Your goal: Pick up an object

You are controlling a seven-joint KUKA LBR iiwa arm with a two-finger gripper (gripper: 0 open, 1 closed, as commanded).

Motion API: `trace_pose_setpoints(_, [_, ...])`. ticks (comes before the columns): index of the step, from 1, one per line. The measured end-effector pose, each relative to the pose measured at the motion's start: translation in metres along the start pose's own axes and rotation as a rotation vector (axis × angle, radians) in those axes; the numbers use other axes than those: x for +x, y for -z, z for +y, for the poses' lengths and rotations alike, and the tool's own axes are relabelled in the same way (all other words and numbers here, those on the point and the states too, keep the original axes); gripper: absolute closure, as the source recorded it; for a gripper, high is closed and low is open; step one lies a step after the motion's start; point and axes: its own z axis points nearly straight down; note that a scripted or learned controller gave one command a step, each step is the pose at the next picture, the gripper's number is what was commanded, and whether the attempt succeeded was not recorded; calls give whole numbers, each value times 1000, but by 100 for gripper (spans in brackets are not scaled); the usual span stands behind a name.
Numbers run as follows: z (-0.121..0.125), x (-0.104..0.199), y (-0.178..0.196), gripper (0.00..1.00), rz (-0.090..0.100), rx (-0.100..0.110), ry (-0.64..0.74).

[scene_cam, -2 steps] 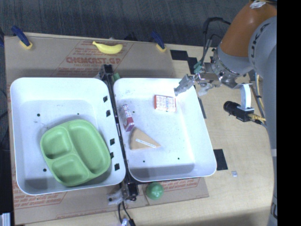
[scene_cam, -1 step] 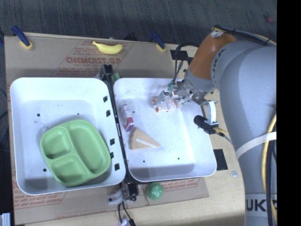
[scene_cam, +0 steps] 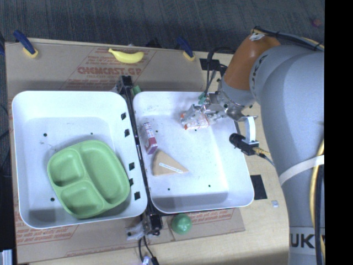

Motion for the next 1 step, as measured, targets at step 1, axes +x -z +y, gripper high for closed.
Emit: trace_pose_setpoints(1, [12,64,75,100,2,-5,-6])
